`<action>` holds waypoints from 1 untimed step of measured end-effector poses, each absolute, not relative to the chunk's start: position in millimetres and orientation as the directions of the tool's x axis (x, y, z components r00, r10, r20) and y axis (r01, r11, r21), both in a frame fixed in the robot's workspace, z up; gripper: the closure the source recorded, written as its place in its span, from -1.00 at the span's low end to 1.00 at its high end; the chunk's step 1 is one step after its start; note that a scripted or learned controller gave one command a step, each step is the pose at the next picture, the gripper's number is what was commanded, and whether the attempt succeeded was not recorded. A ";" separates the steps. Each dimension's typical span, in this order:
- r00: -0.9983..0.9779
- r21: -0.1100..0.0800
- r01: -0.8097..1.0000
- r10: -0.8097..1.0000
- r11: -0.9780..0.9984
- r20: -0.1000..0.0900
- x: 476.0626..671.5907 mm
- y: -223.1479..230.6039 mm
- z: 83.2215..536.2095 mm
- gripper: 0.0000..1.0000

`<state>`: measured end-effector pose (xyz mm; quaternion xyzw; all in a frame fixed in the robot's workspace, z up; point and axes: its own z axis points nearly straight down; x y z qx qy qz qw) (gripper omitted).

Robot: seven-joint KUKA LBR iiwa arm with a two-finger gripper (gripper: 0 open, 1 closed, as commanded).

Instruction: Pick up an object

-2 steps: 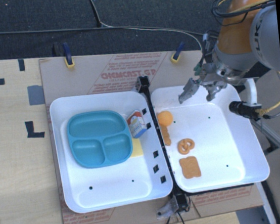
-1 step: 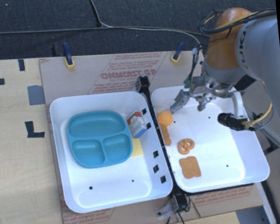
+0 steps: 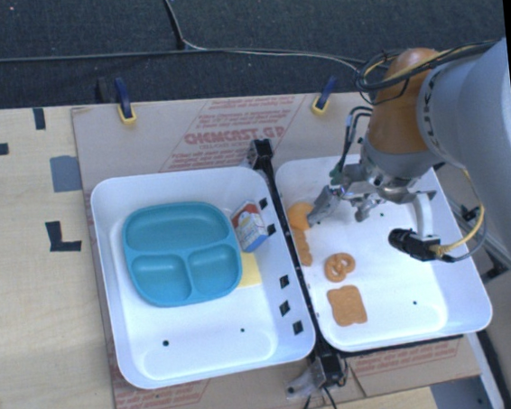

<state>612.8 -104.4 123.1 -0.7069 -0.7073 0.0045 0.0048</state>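
The worktop (image 3: 26,268) is a pale wood surface with dark tape marks, and a cardboard sheet (image 3: 220,130) with red print lies on it under both bins. The arm (image 3: 466,131) enters from the right, grey with an orange band (image 3: 400,111) above the wrist, and reaches over the upper part of the right bin (image 3: 430,308).

The left bin (image 3: 207,349) holds a blue divided plate (image 3: 182,252) with three compartments, which takes up most of its upper half. A yellow flat piece (image 3: 252,270) shows from under the plate's right edge. A small carton (image 3: 250,226) with a red and blue label lies tilted just beside the plate, near the divider between the bins.

The gripper (image 3: 351,203) hangs over the upper left of the right bin; its dark fingers point down and left, and whether they stand apart or together cannot be told (the wrist hardware crowds them). Nothing is seen between them.

In the right bin, an orange piece (image 3: 299,217) lies against the left wall, just left of the gripper. A pretzel-shaped snack (image 3: 339,266) lies below the gripper, near but apart from it. A flat orange cracker (image 3: 347,306) lies just below the pretzel, farthest from the gripper.

Two clamps (image 3: 123,102) with yellow tips hold the cardboard's top edge.
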 end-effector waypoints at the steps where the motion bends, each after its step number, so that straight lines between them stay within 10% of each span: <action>1: -0.004 -0.016 1.000 1.000 0.004 0.002 613.7 -103.0 131.6 1.00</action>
